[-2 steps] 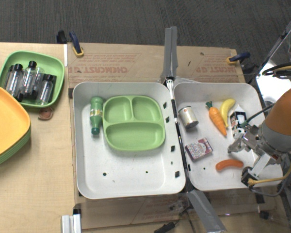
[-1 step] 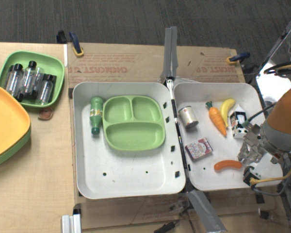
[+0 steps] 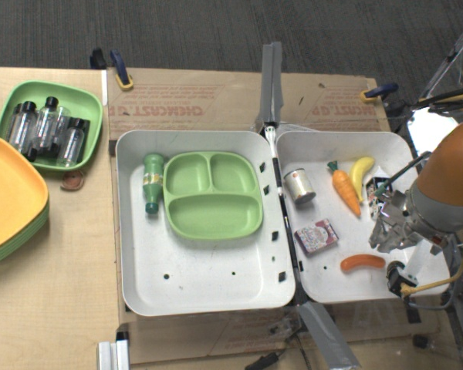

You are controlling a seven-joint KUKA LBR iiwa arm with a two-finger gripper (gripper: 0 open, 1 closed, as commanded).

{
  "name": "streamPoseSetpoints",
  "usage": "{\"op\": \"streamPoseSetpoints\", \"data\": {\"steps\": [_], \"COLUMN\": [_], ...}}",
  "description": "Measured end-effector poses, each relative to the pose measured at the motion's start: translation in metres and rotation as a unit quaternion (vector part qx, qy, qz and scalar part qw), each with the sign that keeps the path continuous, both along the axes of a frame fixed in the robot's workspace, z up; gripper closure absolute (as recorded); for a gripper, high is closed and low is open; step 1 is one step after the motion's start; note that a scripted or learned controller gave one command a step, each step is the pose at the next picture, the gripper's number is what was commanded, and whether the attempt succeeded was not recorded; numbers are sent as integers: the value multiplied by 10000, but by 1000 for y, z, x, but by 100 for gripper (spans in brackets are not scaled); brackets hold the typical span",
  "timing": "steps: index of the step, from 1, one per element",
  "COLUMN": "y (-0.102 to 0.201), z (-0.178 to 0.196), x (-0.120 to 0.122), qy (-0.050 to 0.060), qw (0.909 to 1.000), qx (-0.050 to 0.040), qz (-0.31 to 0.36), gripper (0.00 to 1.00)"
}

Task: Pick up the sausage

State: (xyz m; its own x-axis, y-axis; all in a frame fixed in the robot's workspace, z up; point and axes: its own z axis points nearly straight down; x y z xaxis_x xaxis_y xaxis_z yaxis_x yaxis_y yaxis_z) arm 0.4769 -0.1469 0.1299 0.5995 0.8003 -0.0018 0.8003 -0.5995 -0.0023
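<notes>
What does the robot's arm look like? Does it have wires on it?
The arm is chunky and rounded, orange on top and grey lower down. Its gripper is a cluster of grey and silver metal parts. Thin black cables loop beside it, and a yellowish cable trails below.

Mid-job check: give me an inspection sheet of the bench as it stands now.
Surface: two white bins, left bin and right bin, on a cardboard-covered bench.
Job's things: sausage lying loose on the right bin's floor.
Clutter: carrot, banana, can, small box; green divided plate and green bottle in the left bin.
Grippers: gripper above the right bin, beside the sausage.
Cables: yellow cable by the arm.
Surroundings: green tray of bottles, orange plates.
</notes>
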Motion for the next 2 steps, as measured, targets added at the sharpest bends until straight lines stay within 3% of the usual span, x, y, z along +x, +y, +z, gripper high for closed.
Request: {"op": "streamPoseSetpoints", "data": {"steps": [1,2], "y": [-67,-67], "z": [-40,-32], "x": [-1,-2], "qy": [11,28], "qw": [9986,9986], "qx": [9,13], "qz": [526,525], "gripper": [100,100]}}
